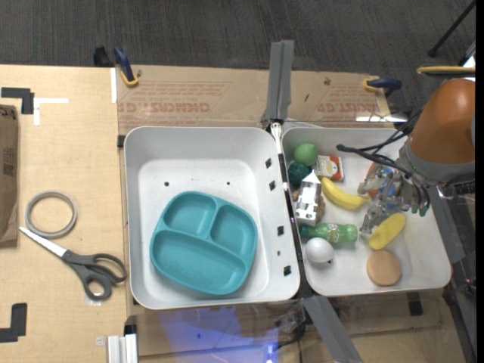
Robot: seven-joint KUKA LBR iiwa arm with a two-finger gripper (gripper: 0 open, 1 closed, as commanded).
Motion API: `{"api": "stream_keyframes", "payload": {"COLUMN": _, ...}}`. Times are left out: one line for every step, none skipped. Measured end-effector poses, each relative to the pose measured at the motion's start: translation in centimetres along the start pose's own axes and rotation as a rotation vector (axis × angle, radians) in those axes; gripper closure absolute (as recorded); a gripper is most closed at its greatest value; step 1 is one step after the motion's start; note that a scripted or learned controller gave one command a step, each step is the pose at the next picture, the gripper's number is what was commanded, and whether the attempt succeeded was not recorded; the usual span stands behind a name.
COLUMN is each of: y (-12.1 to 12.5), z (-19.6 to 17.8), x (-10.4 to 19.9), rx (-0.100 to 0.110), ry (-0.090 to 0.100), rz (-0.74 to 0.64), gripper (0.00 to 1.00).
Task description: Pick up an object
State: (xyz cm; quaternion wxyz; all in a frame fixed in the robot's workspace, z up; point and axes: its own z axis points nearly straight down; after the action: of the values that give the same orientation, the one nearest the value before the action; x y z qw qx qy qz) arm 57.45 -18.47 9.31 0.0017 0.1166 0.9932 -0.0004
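Hovering low in the right white bin (pixel 435 278), the two-finger gripper (pixel 376 219) sits just beside the yellow lemon-shaped plastic fruit (pixel 386 231), seemingly lining up a grab, though its grip can't be judged.

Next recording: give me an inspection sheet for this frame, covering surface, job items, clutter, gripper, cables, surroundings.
Surface: two shallow white bins on a cardboard-covered bench.
Job's things: right bin holds a yellow banana, green ball, yellow lemon-shaped toy, tan round disc, white ball, green bottle.
Clutter: teal divided plastic plate in left bin; grey-handled scissors and tape roll on bench.
Gripper: gripper low over right bin, beside the lemon toy.
Cables: black cables along the arm.
Surroundings: dark carpet.
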Motion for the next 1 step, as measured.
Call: {"api": "stream_keyframes", "payload": {"y": 3.18, "z": -0.03, "x": -7.26, "rx": -0.001, "ry": -0.003, "rz": 0.019, "gripper": 0.00}}
